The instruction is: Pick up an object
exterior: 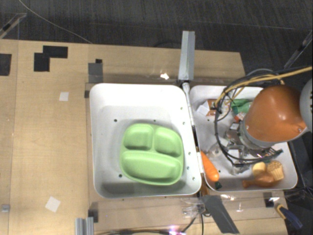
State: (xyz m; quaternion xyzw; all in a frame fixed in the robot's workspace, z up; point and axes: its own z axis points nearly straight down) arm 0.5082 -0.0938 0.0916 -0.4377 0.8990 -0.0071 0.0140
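I have the arm down over the right bin, and its orange band and wrist cover the gripper, so I cannot tell whether it is released, clenched or grasping anything. My judgement is that the step in hand is the descent onto a target, and doing it well means coming straight down on one item that lies apart from its neighbours and from the bin wall, since a crowded pick likely slips. The carrot lies along the bin's left wall, to the lower left of the wrist and near it. The chicken leg and the small yellow pieces sit just below the wrist, close together. Something green lies at the far side, partly behind the cables. The left bin holds a green divided plate, well apart from the arm.
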